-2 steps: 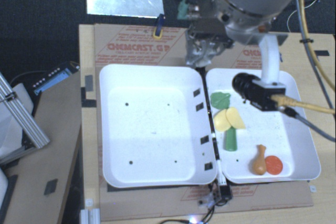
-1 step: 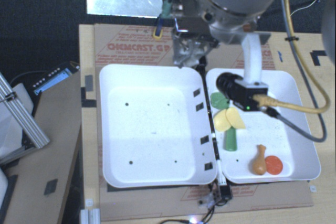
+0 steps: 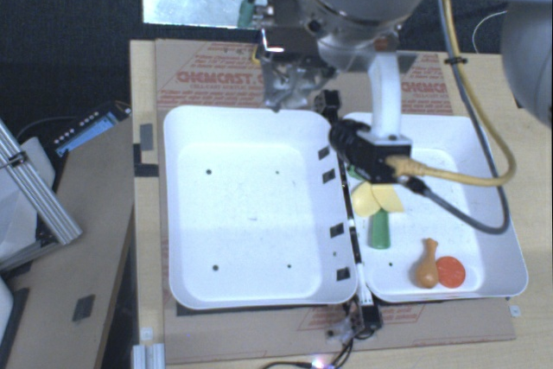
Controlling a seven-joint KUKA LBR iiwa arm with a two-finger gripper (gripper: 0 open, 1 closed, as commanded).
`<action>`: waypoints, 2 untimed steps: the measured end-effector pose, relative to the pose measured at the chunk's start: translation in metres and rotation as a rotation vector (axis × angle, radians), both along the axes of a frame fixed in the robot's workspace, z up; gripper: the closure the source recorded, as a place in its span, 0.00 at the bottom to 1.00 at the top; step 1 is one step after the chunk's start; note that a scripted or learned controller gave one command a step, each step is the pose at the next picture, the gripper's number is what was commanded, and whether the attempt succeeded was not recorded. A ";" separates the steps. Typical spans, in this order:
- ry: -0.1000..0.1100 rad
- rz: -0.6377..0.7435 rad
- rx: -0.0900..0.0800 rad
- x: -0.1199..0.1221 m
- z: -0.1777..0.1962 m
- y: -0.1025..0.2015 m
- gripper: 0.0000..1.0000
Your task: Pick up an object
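Yellow flat wedge [image 3: 377, 200], green cylinder [image 3: 378, 232], tan pear-shaped toy [image 3: 425, 264] and red-orange disc [image 3: 451, 272] in the right white bin [image 3: 508, 265]; metal two-finger gripper [image 3: 290, 94] above the far rim of the left white bin [image 3: 175, 186], grip state impossible to tell.

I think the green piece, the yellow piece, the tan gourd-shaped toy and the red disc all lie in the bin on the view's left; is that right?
Not quite. The green piece, the yellow piece, the tan gourd-shaped toy and the red disc all lie in the right-hand bin, as the camera view shows.
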State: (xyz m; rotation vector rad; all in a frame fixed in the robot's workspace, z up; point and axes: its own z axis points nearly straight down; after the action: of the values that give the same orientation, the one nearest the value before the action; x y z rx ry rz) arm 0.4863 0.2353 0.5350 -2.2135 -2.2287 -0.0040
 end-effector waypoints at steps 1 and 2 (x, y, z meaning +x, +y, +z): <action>0.000 -0.001 -0.001 0.000 0.000 -0.001 1.00; 0.000 -0.001 -0.001 0.000 0.000 -0.001 1.00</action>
State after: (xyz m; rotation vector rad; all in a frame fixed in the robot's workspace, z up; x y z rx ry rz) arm 0.4863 0.2344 0.5350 -2.2144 -2.2282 -0.0032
